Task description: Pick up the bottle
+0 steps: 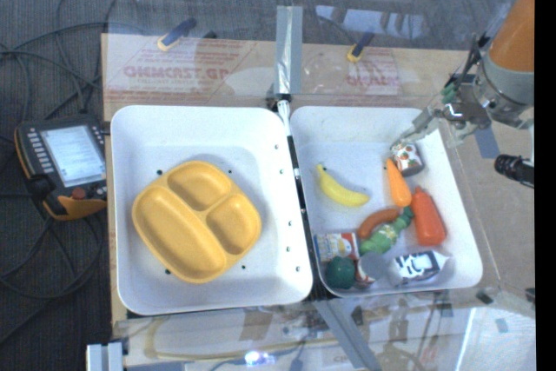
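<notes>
We are at the approach: our tool [415,133], spread apart and empty, must descend onto the orange bottle [428,217] just below it.

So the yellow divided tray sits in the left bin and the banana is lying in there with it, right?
Not quite. The yellow divided tray is in the left bin, but the banana lies in the right bin, among the other items there. The camera view shows it.

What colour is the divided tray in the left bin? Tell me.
Yellow; the divided tray shows plainly in the camera view.
</notes>
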Controlling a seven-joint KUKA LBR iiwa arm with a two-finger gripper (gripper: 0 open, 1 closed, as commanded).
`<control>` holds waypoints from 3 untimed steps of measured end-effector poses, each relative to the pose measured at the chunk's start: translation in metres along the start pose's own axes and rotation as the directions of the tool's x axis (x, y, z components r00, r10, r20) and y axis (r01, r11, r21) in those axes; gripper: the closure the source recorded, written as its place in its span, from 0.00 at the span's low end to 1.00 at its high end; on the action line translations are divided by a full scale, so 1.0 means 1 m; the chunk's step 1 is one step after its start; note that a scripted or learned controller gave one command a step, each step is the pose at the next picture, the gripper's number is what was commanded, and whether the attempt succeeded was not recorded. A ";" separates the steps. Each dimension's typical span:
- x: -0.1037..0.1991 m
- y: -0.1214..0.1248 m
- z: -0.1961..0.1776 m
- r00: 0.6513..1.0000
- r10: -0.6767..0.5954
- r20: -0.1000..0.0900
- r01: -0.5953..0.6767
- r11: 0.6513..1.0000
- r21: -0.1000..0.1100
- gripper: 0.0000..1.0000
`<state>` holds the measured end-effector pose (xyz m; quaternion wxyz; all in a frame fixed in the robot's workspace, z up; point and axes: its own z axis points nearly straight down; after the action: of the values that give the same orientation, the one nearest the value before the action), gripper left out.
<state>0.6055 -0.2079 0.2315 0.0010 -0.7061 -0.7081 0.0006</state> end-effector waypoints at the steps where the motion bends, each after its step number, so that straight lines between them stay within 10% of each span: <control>1: -0.014 -0.008 -0.009 1.000 0.006 0.001 -0.006 1.000 -0.002 0.00; 3: -0.011 0.027 0.000 0.997 0.074 0.000 -0.074 0.997 -0.001 0.00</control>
<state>0.6320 -0.2183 0.2317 0.0005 -0.7317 -0.6816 0.0004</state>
